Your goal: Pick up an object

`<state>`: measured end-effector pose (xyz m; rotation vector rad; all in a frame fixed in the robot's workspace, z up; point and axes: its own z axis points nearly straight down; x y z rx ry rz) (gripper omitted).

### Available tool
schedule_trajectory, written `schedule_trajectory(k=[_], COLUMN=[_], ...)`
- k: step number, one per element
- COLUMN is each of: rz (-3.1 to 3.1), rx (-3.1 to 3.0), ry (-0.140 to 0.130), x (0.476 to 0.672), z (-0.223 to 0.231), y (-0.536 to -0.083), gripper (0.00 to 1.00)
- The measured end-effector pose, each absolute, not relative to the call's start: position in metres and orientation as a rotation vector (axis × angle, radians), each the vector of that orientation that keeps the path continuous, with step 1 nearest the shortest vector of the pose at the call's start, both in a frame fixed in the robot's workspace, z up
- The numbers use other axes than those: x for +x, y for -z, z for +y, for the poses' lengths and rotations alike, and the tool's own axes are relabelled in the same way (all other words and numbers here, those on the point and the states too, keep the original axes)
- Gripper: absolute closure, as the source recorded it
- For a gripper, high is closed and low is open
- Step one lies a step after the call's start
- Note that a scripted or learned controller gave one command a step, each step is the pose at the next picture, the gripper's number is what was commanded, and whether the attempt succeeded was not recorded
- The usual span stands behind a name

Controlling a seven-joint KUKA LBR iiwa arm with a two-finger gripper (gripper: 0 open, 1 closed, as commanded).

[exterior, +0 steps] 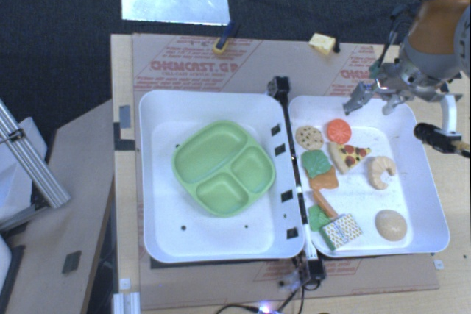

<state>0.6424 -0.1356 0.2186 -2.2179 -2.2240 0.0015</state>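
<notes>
The right bin holds several toy foods: a cookie, a red tomato slice, a pizza slice, a croissant, a green piece, an orange carrot, a patterned box and a tan roll. My gripper hangs over the bin's far edge, just beyond the tomato slice. It is open, with nothing between its fingers.
The left bin bears a green divided plate. A black divider runs between the bins. A yellow block lies on the cardboard behind the right bin. A black fitting sticks in at the right bin's right side.
</notes>
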Motion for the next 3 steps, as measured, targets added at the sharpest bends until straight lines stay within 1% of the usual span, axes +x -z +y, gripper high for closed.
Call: schedule_trajectory(k=[2, 3], rz=[-2.221, -2.223], rx=[-2.219, -2.219], ry=[-0.003, -0.002], x=[0.632, 0.632], z=[-0.136, -0.135], y=[-0.133, -0.083], gripper=[0.0, 0.0])
